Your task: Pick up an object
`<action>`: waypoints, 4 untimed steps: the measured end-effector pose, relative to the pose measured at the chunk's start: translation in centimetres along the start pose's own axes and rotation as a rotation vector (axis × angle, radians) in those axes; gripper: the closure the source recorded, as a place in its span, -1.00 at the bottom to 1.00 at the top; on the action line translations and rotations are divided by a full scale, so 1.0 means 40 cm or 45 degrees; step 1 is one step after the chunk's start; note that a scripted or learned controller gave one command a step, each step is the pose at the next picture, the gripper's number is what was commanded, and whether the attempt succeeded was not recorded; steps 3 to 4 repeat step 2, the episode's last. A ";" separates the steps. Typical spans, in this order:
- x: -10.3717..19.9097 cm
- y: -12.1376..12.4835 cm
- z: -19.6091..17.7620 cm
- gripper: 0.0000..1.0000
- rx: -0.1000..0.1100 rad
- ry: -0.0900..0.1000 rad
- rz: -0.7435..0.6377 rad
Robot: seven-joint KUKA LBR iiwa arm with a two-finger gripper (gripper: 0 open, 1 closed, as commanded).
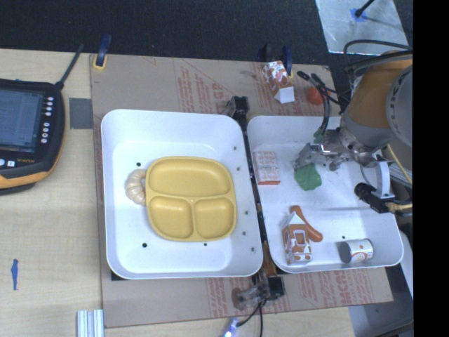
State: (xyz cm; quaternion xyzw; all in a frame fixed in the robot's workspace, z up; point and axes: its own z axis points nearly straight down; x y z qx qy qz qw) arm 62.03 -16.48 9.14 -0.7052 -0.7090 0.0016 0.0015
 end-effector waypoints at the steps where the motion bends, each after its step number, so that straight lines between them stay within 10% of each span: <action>1: 0.042 -0.095 0.000 -1.00 0.000 -0.001 0.002; 2: 0.039 -0.095 -0.026 1.00 0.003 -0.002 -0.002; 4: 0.039 -0.095 -0.026 1.00 0.003 -0.002 -0.002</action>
